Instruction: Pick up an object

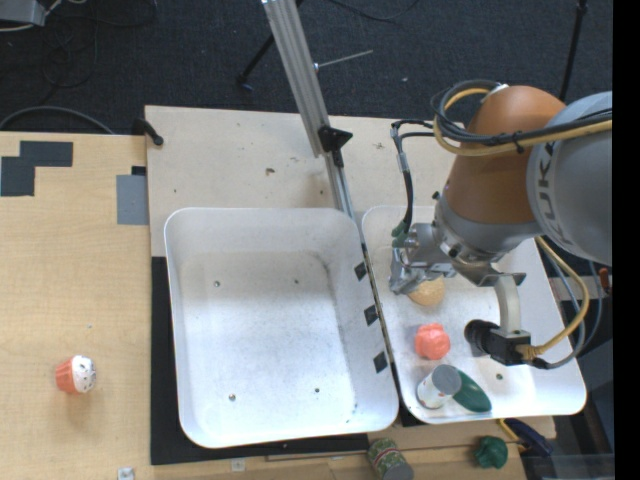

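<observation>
You are looking from a single fixed camera mounted above the bench [70, 268], tilted down at a slant rather than straight overhead. It stands far enough back to take in both white bins whole: the left bin [200, 238] fills the centre of your frame, the right bin [560, 393] lies toward 4 o'clock. Dark floor [150, 48] runs across 12 o'clock, so the camera faces across the bench toward it. The arm [520, 158] enters from 3 o'clock, close under the lens and looming large.
</observation>
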`<action>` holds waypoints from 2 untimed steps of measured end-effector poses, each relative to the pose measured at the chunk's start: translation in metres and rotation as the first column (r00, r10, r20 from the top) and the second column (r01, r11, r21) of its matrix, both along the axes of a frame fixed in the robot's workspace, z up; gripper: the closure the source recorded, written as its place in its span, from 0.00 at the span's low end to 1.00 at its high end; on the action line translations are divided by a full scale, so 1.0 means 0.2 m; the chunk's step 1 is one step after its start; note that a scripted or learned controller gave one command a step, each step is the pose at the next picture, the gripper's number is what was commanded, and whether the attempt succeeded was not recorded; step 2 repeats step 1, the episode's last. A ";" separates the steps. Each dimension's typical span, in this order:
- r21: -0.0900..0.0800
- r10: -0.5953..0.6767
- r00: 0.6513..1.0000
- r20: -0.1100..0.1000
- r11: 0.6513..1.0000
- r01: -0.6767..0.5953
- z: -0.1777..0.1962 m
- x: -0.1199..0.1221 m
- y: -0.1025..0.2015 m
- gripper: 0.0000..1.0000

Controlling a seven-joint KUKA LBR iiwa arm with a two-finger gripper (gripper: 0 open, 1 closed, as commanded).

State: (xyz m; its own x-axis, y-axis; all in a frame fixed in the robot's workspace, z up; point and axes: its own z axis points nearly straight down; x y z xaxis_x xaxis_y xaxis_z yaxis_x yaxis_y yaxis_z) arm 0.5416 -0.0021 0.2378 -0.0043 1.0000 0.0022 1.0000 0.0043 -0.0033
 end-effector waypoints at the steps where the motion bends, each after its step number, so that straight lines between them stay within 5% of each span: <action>1: 0.000 0.001 1.000 0.000 1.000 -0.001 0.01 0.00 0.27 1.00; 2: 0.000 0.001 1.000 0.000 1.000 -0.001 0.01 0.00 0.27 1.00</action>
